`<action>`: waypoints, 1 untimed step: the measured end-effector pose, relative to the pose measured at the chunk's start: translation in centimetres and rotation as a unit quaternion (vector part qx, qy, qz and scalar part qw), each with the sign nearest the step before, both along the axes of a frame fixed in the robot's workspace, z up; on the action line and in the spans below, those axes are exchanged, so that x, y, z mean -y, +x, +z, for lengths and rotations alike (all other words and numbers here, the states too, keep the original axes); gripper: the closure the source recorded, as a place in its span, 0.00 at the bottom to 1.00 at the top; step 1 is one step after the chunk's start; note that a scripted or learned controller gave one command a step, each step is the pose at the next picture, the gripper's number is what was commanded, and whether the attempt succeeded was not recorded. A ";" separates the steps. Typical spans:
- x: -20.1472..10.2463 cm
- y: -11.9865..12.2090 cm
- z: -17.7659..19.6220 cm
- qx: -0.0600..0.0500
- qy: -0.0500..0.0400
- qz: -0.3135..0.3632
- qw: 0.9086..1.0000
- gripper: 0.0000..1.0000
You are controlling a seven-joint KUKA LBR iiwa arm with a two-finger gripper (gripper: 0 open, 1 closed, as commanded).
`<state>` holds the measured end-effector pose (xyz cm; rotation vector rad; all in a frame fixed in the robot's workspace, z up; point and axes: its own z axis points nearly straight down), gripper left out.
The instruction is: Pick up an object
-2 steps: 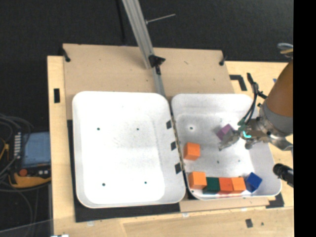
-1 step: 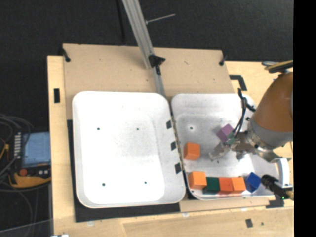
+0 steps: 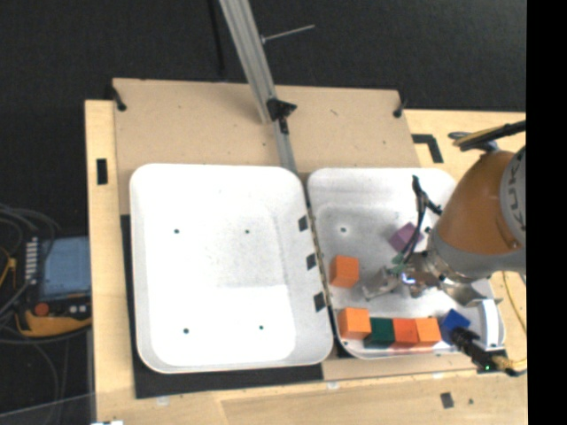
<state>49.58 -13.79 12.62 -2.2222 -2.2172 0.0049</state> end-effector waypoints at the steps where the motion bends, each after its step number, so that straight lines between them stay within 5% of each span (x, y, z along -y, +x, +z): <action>1: 0.2 0.1 -2.9 0.003 -0.001 0.000 1.000 0.00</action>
